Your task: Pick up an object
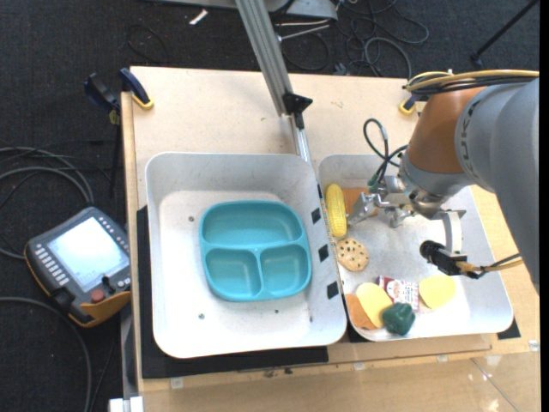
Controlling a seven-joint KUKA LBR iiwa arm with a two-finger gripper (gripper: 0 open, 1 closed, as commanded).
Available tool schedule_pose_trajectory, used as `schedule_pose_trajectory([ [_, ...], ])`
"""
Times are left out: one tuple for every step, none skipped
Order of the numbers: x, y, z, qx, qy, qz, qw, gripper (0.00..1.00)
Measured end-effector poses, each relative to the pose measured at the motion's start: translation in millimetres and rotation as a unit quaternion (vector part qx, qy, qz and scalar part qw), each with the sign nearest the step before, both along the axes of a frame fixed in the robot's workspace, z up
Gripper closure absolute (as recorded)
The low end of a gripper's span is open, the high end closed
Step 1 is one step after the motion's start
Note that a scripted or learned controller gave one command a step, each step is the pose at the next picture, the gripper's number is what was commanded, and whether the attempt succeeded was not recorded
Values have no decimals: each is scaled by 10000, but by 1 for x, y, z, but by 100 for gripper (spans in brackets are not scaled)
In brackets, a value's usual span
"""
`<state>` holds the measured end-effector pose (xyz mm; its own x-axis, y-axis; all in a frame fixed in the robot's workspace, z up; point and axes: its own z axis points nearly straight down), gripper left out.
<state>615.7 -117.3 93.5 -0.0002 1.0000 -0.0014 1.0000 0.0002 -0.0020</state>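
Pendant: I see a grey handheld control unit with an orange underside (79,267) on the dark floor, left of the bench.
Bench: light wooden top (214,110) carrying both bins; a blue-and-yellow clamp (135,89) grips its far left corner.
Left bin: shallow white plastic bin (171,196) holding one teal plastic plate with three compartments (255,250), lying flat near the middle.
Pole: a slanted grey metal bar (268,45) comes down from the top and ends by the divide between the bins.
Right bin: shallow white plastic bin (480,307). Along its left edge I note a yellow toy corn cob (336,209), and just below it a round tan cookie with dark chips (351,253).
Near corner: a yellow slice on an orange piece (371,303), a dark green lump (398,318) touching it, a small red-and-white packet (399,290) and a yellow rounded piece (437,291), all close together.
Gripper: the metal two-finger gripper (383,206) sits low in the far part of the right bin, just right of the corn cob. I cannot tell whether it is wide or narrow; I see nothing between its tips.
Arm: grey with orange band (439,131), entering from the right.
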Motion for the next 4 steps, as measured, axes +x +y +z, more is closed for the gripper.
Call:
schedule_pose_trajectory([
  [1, 0, 12, 3, -15, -1, 10000, 100],
  [0, -2, 76, 1, -41, 4, 10000, 100],
  [1, -1, 111, 3, -36, 8, 10000, 100],
  [-13, 59, 113, 20, -5, 38, 10000, 100],
])
